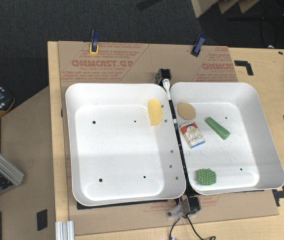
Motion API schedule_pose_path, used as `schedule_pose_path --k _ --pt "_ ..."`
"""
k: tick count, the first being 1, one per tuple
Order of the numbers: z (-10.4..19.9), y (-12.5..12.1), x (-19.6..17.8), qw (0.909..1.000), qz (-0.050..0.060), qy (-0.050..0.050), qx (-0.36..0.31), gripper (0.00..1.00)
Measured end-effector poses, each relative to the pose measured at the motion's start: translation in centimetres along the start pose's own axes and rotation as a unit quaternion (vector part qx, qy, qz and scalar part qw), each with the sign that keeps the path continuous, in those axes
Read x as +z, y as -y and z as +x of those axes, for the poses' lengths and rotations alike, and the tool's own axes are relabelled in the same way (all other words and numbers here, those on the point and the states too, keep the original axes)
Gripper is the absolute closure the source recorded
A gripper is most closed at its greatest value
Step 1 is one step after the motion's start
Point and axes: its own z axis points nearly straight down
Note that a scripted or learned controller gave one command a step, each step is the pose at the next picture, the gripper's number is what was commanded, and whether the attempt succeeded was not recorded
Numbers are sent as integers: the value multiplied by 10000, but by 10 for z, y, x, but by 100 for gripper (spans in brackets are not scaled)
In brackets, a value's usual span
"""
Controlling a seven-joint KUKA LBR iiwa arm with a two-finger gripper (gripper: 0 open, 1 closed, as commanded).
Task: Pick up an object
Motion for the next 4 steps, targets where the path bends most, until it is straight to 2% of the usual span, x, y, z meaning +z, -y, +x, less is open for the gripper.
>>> schedule_pose_path --k 1,2,3,4 --pt "-23 -1 -31 10000 7 -4 -17 100" --pt "6 1 84 9999 98 -56 -30 100" --pt "-22 -1 29 10000 6 -4 -15 100" --pt "-21 -1 -2 10000 10 -9 -28 100"
